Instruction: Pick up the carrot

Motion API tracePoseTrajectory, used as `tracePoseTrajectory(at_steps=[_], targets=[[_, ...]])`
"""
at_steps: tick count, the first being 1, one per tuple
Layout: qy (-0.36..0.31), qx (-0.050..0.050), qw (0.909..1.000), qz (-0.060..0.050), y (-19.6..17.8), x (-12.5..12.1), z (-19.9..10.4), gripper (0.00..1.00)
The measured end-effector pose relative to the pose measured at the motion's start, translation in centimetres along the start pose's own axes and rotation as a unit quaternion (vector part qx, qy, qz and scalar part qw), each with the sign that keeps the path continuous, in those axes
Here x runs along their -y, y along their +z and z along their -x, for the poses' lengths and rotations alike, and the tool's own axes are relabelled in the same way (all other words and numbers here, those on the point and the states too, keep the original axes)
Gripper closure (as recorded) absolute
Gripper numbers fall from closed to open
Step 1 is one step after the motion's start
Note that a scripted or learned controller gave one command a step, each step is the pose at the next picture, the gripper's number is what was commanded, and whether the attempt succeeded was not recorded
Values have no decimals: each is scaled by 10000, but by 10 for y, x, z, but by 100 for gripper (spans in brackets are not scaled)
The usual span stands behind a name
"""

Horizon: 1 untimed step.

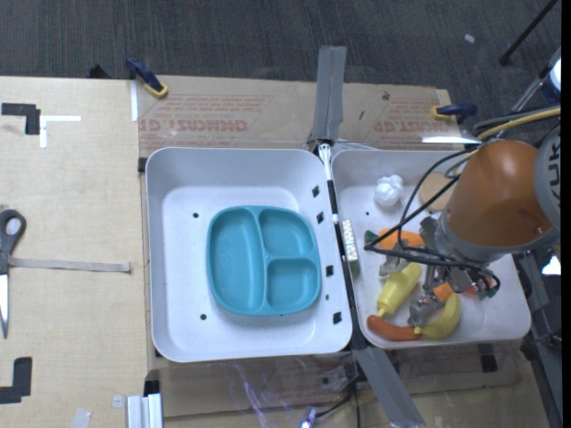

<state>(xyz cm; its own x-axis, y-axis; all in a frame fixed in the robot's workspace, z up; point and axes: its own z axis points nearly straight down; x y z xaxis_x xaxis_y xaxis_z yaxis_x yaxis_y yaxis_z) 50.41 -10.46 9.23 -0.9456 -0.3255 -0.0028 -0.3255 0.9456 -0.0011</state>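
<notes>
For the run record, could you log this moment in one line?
arm: over right bin | gripper: low among toys | carrot: lying at front | grasp: unclear

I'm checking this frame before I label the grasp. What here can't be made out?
- Gripper: the arm's wrist and cables cover it; finger state unreadable.
- Carrot: its right end lies under the gripper, so contact is unclear.
- Orange item behind the yellow bottle: crossed by cables, identity unclear.
- White object: too small to identify.
</notes>
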Motion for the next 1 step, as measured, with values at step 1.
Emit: tracePoseTrajectory(at_steps=[1], targets=[[-16,23,10000,-14,-10,0,3,100]])
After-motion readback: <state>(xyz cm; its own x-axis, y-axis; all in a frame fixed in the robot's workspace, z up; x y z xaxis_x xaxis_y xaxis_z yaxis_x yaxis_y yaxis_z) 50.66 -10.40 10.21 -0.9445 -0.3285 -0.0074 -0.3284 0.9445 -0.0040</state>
